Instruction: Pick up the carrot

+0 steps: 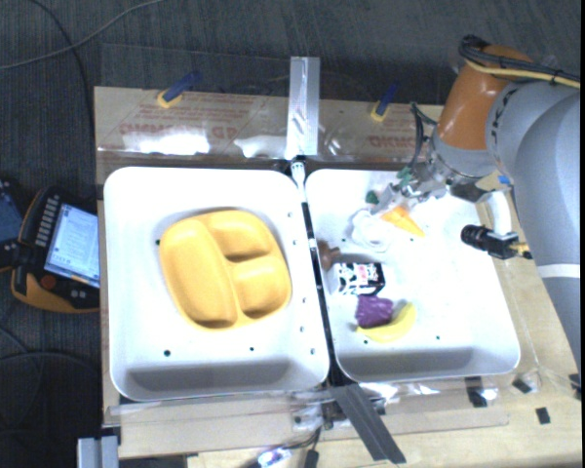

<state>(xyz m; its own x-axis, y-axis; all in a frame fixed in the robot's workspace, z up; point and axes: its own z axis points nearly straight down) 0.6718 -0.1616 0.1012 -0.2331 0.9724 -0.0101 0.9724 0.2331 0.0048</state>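
Observation:
The carrot [404, 221] is a small orange wedge lying in the right bin [468, 300], toward its back. A green bit [372, 197] shows just to its upper left. My gripper [414, 185] comes in from the right under the orange wrist band and sits low over the bin's back, right above the carrot's far end. Whether it touches the carrot is unclear.
Beside the carrot lies a white cup [370, 231]. Nearer the front are a black-and-white item [359, 277], purple grapes [374, 310], a yellow banana [398, 324] and a brown piece [327, 253] by the divider. The left bin [136, 349] holds a yellow divided plate [224, 266].

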